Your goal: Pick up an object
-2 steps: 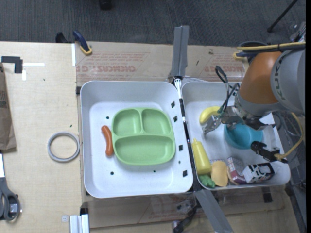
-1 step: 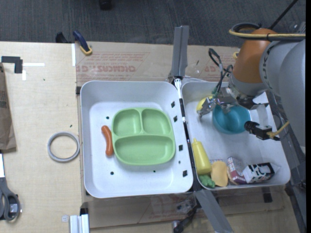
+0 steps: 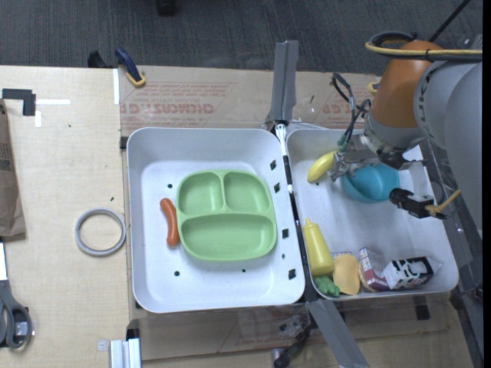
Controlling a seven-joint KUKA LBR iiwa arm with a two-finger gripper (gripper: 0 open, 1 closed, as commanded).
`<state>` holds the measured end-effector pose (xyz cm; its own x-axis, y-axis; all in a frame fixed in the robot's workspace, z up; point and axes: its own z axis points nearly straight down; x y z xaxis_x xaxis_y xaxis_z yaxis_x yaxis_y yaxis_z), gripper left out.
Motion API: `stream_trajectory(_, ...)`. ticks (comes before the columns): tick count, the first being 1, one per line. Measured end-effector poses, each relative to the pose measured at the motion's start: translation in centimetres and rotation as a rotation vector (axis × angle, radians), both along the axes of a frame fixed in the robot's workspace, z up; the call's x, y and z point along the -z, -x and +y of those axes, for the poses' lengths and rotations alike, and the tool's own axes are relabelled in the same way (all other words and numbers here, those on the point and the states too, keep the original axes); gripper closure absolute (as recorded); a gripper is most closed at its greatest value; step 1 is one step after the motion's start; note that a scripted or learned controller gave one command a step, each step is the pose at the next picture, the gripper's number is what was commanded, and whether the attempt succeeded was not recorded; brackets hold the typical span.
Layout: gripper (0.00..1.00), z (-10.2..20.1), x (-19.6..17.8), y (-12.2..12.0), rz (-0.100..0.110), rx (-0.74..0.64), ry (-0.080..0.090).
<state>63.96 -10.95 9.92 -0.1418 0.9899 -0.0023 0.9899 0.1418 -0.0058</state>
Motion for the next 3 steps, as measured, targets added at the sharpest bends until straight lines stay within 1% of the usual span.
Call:
stream_trajectory(1, 0.0, 0.1, 0.2, 0.0, 0.001, 0.0, -0.002)
stream_trajectory(2, 0.0, -0.3, 0.9, 3.3, -0.003, -0.052, -0.003)
stream_trajectory(3, 0.0, -0.2, 1.0, 2.4, -0.003, -0.038, -0.003)
